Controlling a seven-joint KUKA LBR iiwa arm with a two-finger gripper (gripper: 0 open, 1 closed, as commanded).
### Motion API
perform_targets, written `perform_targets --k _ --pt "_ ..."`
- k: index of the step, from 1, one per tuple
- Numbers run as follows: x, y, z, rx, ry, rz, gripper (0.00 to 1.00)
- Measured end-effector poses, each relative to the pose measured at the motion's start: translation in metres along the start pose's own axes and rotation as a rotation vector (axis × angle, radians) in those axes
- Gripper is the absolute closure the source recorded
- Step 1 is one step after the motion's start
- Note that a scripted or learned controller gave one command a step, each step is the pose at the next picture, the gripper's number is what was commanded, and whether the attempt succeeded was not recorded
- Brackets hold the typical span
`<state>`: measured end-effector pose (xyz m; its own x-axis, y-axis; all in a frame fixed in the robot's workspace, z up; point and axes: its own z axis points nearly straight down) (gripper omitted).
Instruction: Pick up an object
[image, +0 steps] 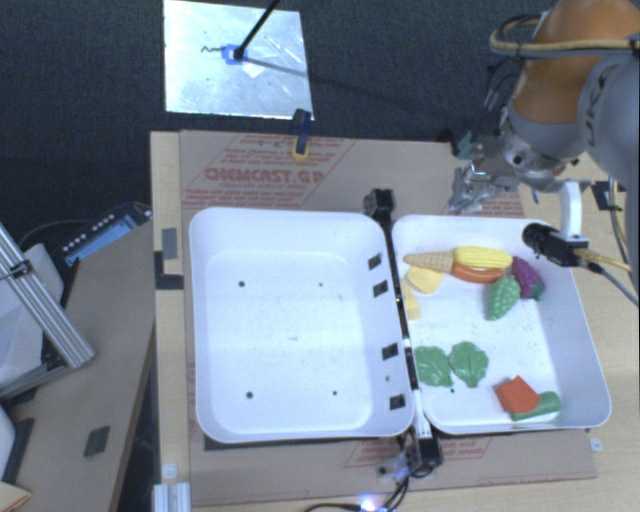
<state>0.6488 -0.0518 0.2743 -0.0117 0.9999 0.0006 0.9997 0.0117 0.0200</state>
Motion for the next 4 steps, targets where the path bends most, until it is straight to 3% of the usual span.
perform_targets --k 1,2,3,4 --pt "0.077 0.025 -0.114 0.002 0.001 -0.001 1.00" --pt "0.112 -0.043 0.010 0.032 0.001 0.004 1.00" --pt "0.166 0.020 -0.045 0.009 0.002 0.002 1.00" --pt "0.193 -0.096 0.014 0.033 0.000 0.003 1.00"
